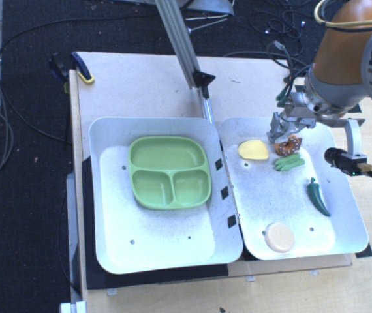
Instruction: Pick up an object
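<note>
Brown object (288, 145) lying at far side of right bin (342, 230), directly below tool (281, 133). Tool lowered over it, touching or just above; finger state cannot be told from this angle. Green pea pod (289, 163) just near of brown object. Yellow piece (253, 150) to its left. Dark green pepper (317, 197) nearer, toward right wall. Pale round disc (280, 237) at near edge. Green divided plate (170, 171) centred in left bin (111, 240). Both bins side by side on counter (134, 83).
</note>
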Robot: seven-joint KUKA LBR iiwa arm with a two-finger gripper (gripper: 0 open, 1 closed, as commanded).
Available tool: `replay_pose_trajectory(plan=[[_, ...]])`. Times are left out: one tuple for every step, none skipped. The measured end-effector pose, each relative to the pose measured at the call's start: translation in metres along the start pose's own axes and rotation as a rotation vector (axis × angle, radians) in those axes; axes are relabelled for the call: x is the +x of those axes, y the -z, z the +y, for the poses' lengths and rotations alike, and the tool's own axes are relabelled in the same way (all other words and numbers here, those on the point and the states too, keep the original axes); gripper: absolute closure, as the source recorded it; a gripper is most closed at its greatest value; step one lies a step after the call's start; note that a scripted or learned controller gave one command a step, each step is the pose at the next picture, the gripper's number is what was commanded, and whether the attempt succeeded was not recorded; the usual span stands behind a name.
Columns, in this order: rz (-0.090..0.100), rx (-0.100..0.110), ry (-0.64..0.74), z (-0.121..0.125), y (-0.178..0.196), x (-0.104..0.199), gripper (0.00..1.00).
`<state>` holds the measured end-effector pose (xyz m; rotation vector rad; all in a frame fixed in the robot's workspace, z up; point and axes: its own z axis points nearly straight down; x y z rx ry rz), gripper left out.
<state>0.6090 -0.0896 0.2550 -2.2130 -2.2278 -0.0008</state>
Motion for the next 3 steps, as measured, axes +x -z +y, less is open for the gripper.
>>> replay_pose_trajectory(plan=[[0.000, 0.002, 0.000, -0.012, -0.013, 0.046, 1.00], [0.000, 0.003, 0.001, -0.027, -0.025, 0.103, 1.00], [-0.001, 0.000, -0.007, -0.041, -0.027, 0.161, 1.00]])
